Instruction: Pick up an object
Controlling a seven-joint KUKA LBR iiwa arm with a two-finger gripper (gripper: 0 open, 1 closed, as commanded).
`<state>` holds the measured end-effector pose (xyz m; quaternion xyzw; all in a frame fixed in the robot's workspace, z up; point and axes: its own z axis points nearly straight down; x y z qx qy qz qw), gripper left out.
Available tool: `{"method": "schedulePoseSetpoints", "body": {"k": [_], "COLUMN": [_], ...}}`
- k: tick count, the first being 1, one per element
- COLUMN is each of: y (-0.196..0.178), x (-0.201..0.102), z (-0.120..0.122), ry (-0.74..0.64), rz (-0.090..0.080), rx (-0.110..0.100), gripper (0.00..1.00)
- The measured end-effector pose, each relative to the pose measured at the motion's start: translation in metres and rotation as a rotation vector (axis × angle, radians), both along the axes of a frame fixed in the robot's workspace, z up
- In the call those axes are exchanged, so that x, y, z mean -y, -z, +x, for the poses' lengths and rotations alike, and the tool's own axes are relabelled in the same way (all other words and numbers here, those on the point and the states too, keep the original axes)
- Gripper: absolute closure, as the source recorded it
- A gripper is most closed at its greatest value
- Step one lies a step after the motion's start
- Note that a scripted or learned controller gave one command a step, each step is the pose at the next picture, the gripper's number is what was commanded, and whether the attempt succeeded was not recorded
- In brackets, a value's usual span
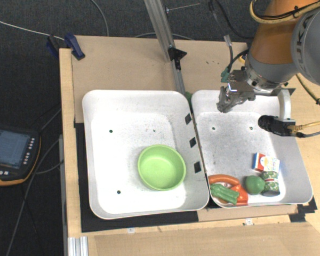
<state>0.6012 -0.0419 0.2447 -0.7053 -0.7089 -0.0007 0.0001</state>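
Observation:
My gripper (226, 103) hangs over the far left part of the right bin (229, 143), with nothing visible between its fingers. At that bin's near edge lie an orange and green toy (224, 189), a green ball (253, 184), a small can (271, 183) and a small red, white and blue box (264, 162). A light green bowl (161, 167) sits in the left bin (122, 127), near its front right.
A slanted metal pole (162, 28) rises behind the bins. The grey and orange arm (280, 36) fills the upper right. A black cable connector (274, 125) hangs over the right bin's right side. A handheld pendant (10, 153) lies off the bench at left.

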Motion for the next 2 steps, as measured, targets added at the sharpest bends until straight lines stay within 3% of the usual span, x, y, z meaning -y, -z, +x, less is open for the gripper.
{"method": "schedulePoseSetpoints", "body": {"k": [2], "y": [0.02], "x": [-0.092], "z": [0.029], "ry": [0.001], "rz": [-0.001], "rx": [-0.001], "gripper": [1.0]}}
